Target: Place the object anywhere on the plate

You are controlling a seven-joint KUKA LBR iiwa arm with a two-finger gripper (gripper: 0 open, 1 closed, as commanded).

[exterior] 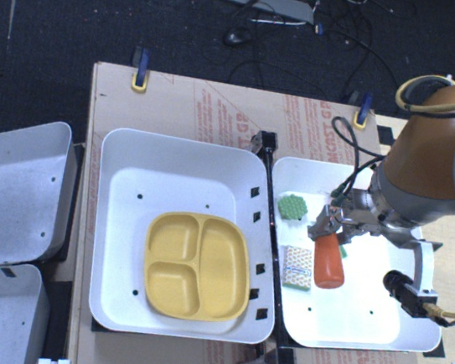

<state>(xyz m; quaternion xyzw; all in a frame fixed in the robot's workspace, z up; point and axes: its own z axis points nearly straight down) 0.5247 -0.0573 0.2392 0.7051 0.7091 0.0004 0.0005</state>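
A yellow plate (198, 266) with three compartments lies in the left white bin (129, 162). In the right bin (375, 326) a red-orange cylinder (330, 265) lies lengthwise, its upper end right under my gripper (328, 228). The gripper hangs low over the right bin's left half, and the arm's grey and orange wrist hides much of it from above. A small green object (292, 206) lies just left of the gripper. A pale rectangular packet with blue marks (297, 266) rests beside the cylinder on its left.
The divider between the two bins (272, 226) runs just left of the green object and the packet. A black fitting on the arm (404, 290) hangs over the right bin's right side. More white trays (6, 186) sit off the bench at the left.
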